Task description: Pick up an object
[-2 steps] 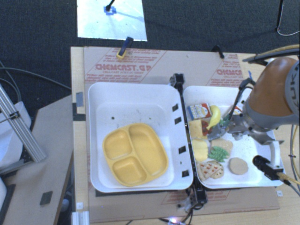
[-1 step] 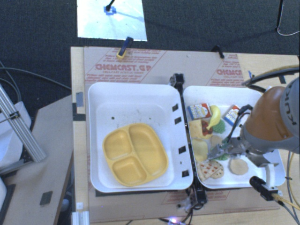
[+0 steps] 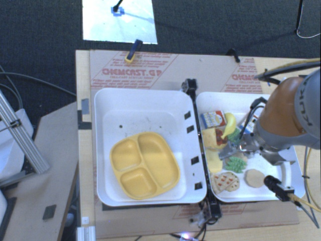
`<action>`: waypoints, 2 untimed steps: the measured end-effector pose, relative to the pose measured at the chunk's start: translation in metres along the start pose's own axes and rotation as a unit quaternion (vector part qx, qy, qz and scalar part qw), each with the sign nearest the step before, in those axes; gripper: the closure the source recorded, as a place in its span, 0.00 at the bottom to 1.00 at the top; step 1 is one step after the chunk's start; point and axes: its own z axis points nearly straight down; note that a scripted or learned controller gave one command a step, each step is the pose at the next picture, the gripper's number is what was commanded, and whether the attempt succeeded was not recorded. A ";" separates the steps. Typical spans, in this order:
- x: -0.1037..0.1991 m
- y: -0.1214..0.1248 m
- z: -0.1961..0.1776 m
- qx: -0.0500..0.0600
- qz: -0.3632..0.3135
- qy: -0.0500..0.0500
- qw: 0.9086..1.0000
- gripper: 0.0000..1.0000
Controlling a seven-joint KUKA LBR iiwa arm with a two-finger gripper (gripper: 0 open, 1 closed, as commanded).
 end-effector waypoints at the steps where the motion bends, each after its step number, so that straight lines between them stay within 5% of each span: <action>1: -0.005 0.015 0.010 0.001 0.001 0.000 1.000 0.00; 2: 0.001 0.056 -0.044 -0.003 0.000 0.000 1.000 0.00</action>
